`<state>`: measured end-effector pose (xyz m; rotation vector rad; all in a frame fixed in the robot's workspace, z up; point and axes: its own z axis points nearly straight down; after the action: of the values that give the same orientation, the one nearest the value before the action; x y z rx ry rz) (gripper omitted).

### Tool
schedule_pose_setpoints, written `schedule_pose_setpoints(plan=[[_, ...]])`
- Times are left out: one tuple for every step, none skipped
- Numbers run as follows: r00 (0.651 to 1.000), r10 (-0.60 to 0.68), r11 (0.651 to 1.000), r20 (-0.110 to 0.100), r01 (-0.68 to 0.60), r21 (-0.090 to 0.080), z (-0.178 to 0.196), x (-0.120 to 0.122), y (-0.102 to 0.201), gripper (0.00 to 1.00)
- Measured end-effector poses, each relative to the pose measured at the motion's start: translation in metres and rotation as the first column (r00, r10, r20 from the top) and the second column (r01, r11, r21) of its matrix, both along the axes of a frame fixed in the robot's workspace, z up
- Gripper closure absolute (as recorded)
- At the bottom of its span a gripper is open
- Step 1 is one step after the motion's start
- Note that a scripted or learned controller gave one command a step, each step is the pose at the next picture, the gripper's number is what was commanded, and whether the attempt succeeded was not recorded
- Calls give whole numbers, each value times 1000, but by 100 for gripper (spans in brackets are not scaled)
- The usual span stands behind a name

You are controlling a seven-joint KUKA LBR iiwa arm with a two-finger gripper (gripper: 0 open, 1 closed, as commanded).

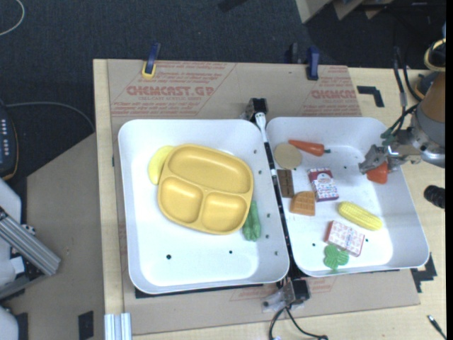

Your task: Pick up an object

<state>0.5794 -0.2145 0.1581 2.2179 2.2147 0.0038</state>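
Observation:
My gripper [378,164] hangs over the right side of the right bin [403,225], with a small red-orange object [379,175] caught between its fingertips. Loose in that bin lie an orange carrot [309,147], a tan disc [288,155], a brown bar [285,183], a red-and-white box [324,185], an orange waffle piece [304,204], a yellow corn cob [359,216], a pink-and-white packet [345,237] and a green piece [336,258].
The left bin [141,211] holds a yellow divided plate [205,188], a yellow piece [158,163] tucked at its left edge and a green leafy piece [251,223] by its right edge. Clamps [149,66] grip the board's far edge.

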Motion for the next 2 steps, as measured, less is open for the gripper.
schedule_pose_setpoints(plan=[[1000,2,1000,2,-2,-1,64,-2,0,100],[1000,2,1000,-3,-2,2,67,-1,0,100]])
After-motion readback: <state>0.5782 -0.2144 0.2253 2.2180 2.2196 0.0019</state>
